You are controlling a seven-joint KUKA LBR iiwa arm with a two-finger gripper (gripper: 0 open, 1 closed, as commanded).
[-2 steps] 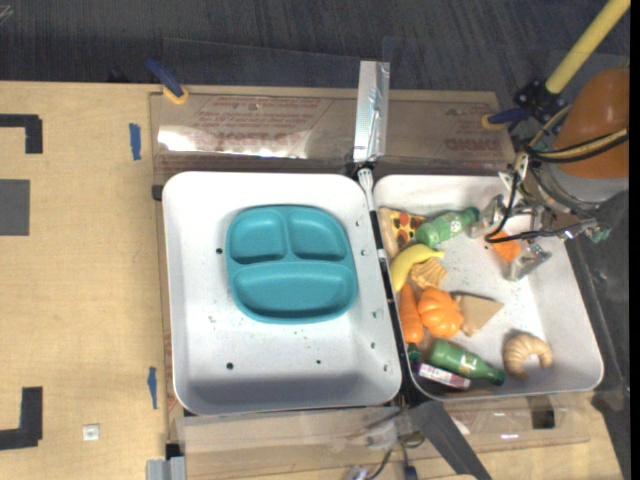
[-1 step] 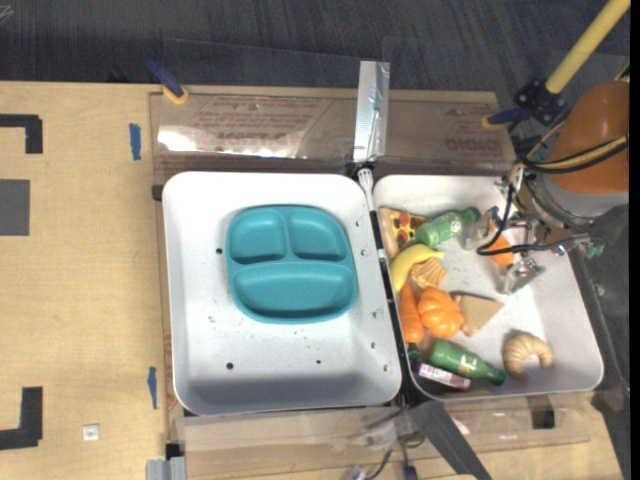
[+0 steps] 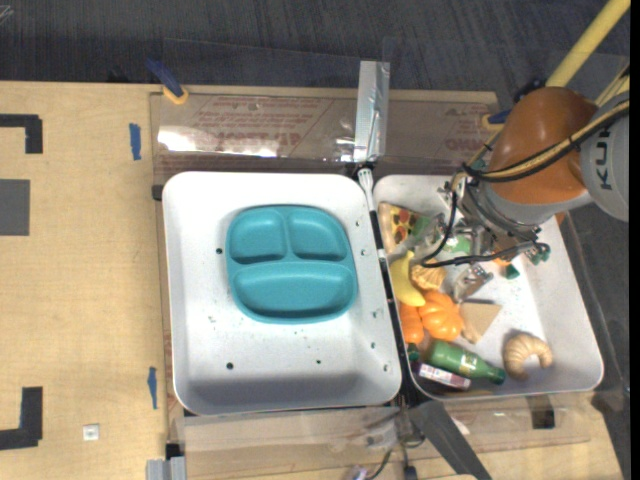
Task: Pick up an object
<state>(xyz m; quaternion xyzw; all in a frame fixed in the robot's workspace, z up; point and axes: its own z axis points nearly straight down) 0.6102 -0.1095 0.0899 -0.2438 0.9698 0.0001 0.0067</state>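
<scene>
**A:** The grey arm with the orange band [image 3: 540, 143] is in from the right, and its gripper [image 3: 468, 260] is down inside the right-hand shallow white bin [image 3: 570, 308], low over the heap of toys.

**B:** Has it got anything?

**A:** Cannot tell. Black cables and the wrist housing cover that spot, so whether it is open or closed on something is hidden from here.

**B:** What lies around it?

**A:** Just below the gripper sits a tan cardboard-like wedge [image 3: 481, 318]. Below and to its left is an orange plastic pepper-shaped toy [image 3: 437, 315], touching a yellow banana-shaped toy [image 3: 403, 278] that runs along the bin's left wall. Further below, a dark green plastic bottle [image 3: 466, 362] lies on its side, and to the lower right of the gripper, a beige croissant-shaped toy [image 3: 526, 351] lies on bare bin floor. Up and to the left of the gripper is a small package with a colourful print [image 3: 397, 224]. A small green piece [image 3: 513, 267] shows just to the gripper's right.

**B:** And the other bin?

**A:** Well to the gripper's left, the left-hand white bin [image 3: 190, 298] holds a teal divided plastic plate [image 3: 291, 263], flat and upright, three compartments. Both bins rest side by side on the pale wooden tabletop [image 3: 75, 268].
</scene>
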